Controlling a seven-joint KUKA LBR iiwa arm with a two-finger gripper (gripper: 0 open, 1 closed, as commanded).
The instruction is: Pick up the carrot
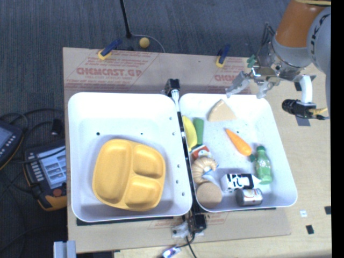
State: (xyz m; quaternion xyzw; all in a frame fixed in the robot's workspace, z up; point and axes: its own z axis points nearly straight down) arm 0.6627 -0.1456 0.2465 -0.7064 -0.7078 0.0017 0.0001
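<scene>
yellow tray (pixel 129 174) in left bin (pixel 80 144). carrot (pixel 238 142) lies free mid right bin (pixel 279 160), green bottle (pixel 262 164) just beside it. pincer (pixel 246 88) hangs over that bin's far rim, fingers spread, pinching nothing.

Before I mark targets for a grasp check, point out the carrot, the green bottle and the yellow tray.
carrot (pixel 238 141), camera view, middle of its orange body.
green bottle (pixel 263 165), camera view, its body.
yellow tray (pixel 129 173), camera view, central ridge between compartments.
</scene>
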